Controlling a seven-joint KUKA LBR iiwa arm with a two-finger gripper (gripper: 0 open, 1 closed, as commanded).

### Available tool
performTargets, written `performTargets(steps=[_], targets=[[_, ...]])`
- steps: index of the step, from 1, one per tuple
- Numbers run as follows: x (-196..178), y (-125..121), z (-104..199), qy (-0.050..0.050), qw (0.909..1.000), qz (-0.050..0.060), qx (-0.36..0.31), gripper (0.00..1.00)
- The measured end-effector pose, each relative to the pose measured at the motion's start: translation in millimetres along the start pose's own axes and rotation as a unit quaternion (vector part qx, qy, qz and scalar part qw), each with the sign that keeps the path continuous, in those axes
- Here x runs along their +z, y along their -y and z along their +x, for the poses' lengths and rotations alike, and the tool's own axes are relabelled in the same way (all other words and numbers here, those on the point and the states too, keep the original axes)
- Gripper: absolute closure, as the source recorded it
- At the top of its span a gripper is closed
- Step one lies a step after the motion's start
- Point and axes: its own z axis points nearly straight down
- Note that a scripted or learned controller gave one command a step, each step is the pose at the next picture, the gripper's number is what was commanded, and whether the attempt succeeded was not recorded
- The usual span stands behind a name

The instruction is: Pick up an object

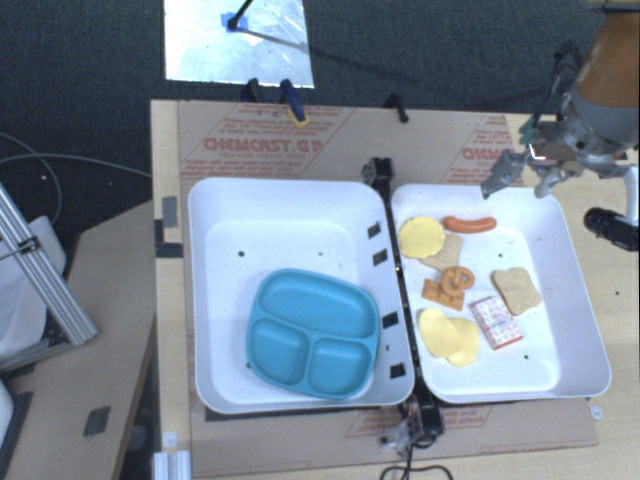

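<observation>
Front item: yellow slices [449,335], well below the gripper [522,176], farthest of the food.
Gripper: fingers spread, holding nothing.
Nearest target: sausage [469,224], just below-left, lying crosswise.

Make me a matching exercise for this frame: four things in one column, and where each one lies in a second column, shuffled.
Things:
1. blue divided plate
2. sausage
3. bread slice
4. red and white packet

Places:
A. near the far wall of the right bin
B. in the left bin
C. right bin, just nearer the camera than the bread slice
D. right bin, toward its right wall, about mid-depth

Pairs: 1-B, 2-A, 3-D, 4-C

The gripper hangs above the right bin's far right corner, with nothing between its fingers.
</observation>
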Motion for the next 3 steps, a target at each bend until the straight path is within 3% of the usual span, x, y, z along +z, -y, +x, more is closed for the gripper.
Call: performTargets(steps=[1,2,3], targets=[[125,77,-21,-0.002,1.0000,0.009,0.004,0.00],[195,85,42,-0.001,1.0000,0.002,-0.002,0.00],[189,123,46,-0.001,1.0000,0.003,0.001,0.00]])
